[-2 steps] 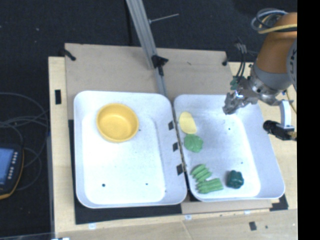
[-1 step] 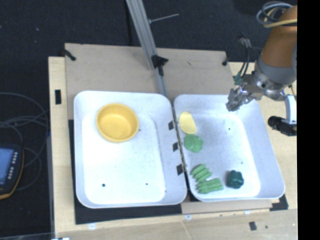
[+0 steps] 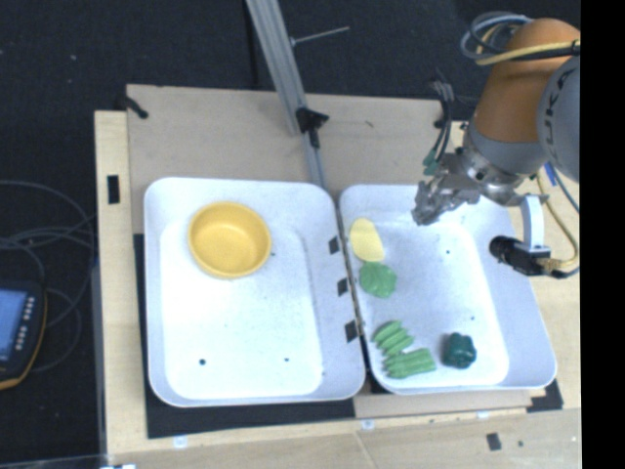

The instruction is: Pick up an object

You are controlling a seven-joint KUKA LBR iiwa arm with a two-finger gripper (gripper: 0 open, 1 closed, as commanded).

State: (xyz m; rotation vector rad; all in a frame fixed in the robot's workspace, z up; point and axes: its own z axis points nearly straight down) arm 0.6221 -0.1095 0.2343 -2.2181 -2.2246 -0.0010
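Two shallow white plastic bins sit side by side on the bench: the left bin [image 3: 176,360] carries a round yellow bowl [image 3: 229,239] toward its eleven o'clock corner, and the right bin [image 3: 508,291] carries all the small pieces. The grey arm with its orange band [image 3: 518,76] comes in from three o'clock, and its two-finger gripper [image 3: 430,206] hangs over the right bin's twelve o'clock edge; whether its fingers are spread or closed I cannot tell, and nothing is visibly held. This looks like the approach step, with a target not yet reached. The nearest candidate is the pale yellow oblong piece [image 3: 366,240], at about eight o'clock from the gripper near the divider, its long axis running roughly twelve to six. Just below it lies a round green lump [image 3: 377,280]; further toward six o'clock sit two green ridged pods [image 3: 400,350] angled about two to eight, and a dark teal chunk [image 3: 459,350]. The next move likely calls for shifting toward eight o'clock, descending, and closing across the short width.
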